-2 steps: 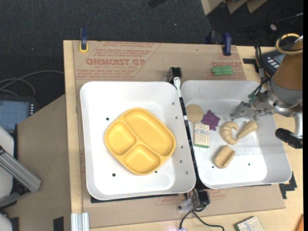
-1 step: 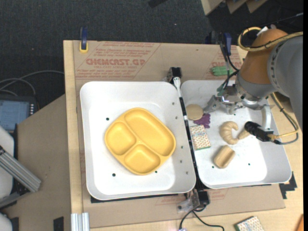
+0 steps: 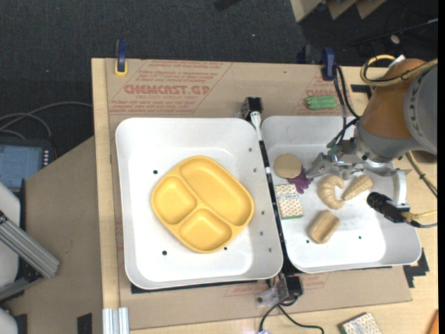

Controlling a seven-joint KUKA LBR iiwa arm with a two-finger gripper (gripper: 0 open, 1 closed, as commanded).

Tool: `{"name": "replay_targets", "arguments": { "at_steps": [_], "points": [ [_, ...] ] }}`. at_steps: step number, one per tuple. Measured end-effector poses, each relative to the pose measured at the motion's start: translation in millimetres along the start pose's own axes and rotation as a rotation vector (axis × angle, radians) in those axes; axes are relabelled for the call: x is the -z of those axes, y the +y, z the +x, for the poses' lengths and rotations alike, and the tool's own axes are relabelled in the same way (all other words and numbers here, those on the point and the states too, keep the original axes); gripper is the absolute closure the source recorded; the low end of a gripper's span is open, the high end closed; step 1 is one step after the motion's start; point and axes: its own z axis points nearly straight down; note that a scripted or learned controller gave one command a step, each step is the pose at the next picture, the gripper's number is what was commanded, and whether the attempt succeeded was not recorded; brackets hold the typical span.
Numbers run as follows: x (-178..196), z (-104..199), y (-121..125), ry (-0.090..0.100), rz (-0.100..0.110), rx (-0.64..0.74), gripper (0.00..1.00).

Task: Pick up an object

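Nearest the camera in the right bin (image 3: 389, 252) lies a tan cylindrical block (image 3: 322, 226), its long axis slanting from lower left to upper right. Just above it rests a pale croissant-shaped piece (image 3: 332, 191), touching or nearly touching a cone-like beige piece (image 3: 357, 186). The hand (image 3: 361, 165) hangs directly over this pair, the croissant lying slightly to its left and toward the camera; whether it is released or clenched cannot be told. Further left sit a round tan disc (image 3: 287, 165), a small purple item (image 3: 302, 182) and a patterned card (image 3: 288, 201) against the bin's left wall. Beyond, the left bin (image 3: 132, 207) holds a yellow three-compartment tray (image 3: 201, 203). Both bins rest on the desk (image 3: 174, 85).
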Motion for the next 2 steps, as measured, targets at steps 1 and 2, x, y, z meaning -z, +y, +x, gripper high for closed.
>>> {"name": "replay_targets", "arguments": {
  "at_steps": [1, 2],
  "points": [
    [0.5, -0.3, -27.6, -0.001, -0.001, 0.000, 0.00],
    [10.6, 0.0, -26.5, -0.002, -0.004, 0.001, 1.00]
  ]
}}
